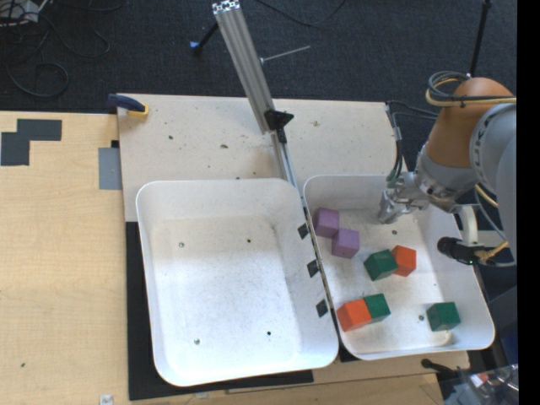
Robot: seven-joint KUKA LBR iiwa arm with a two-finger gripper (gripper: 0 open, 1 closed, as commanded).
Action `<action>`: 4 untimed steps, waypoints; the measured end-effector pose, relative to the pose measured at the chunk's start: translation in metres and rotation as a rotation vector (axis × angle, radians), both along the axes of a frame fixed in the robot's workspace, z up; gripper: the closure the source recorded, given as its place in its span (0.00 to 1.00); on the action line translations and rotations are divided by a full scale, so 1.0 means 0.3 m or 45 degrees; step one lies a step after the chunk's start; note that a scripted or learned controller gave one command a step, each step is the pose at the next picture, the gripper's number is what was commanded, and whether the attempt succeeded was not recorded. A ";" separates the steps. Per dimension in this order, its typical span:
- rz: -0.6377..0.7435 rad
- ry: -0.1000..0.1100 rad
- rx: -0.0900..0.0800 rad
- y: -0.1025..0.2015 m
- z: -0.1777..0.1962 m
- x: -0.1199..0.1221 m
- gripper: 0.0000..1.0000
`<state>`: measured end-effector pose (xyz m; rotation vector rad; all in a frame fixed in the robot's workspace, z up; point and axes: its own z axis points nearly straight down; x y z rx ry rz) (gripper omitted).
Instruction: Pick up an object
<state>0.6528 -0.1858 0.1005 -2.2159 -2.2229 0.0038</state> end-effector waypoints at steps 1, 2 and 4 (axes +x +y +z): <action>-0.007 -0.008 -0.001 -0.008 0.143 -0.003 1.00; -0.004 -0.011 -0.002 -0.006 0.357 -0.004 1.00; 0.003 -0.002 0.003 0.179 0.536 0.021 1.00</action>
